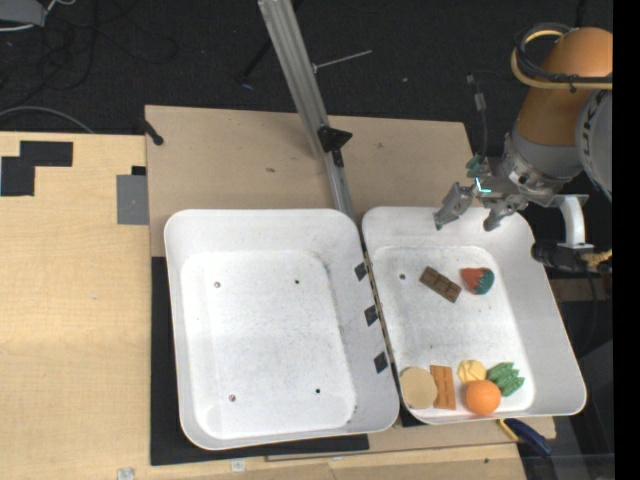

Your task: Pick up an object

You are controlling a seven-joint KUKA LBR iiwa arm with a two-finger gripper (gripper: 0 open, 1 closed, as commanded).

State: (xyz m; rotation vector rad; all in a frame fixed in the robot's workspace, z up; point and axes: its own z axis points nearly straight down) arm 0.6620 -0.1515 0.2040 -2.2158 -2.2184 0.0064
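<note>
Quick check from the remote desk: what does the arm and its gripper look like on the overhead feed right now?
The arm has an orange segment ringed by a thin yellow cable loop, above a grey wrist section. Below that sits the gripper, a grey metal unit with two slim dark-grey fingers and a small teal light at its centre. A white bracket sticks out beside the wrist.

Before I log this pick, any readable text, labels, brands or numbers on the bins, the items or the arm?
None can be read: no print shows on either white bin, on the brown bar, the orange or the other small items, or on the gripper and arm.
</note>
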